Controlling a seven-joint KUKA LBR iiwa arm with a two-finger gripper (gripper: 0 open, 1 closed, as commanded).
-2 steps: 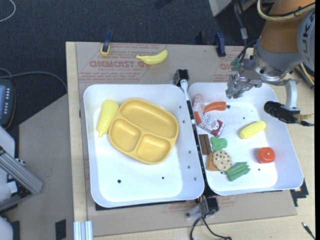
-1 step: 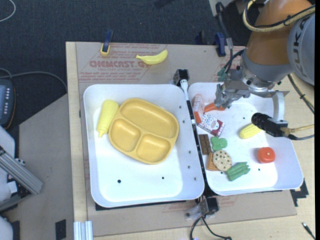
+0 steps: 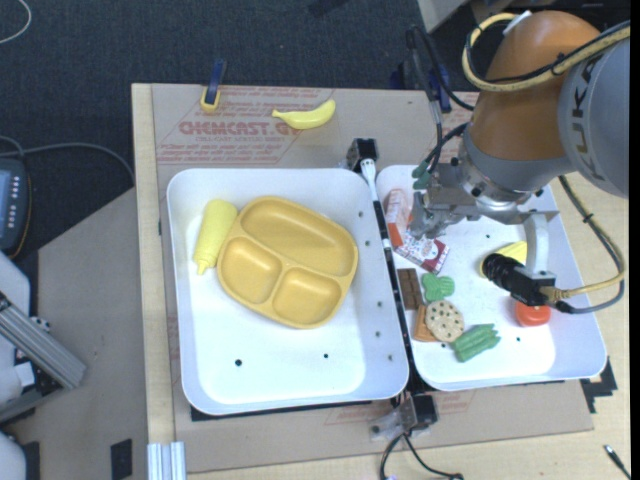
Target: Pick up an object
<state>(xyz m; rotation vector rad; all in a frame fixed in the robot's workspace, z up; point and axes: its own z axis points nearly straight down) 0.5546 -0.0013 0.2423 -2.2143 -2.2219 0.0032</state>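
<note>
Pincer (image 3: 432,223) above red-white packet (image 3: 423,252)

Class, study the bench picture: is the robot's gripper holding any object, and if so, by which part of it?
It cannot be told. The gripper is low in the right bin, just above a red and white packet, but no object is visibly between its fingers.
</note>
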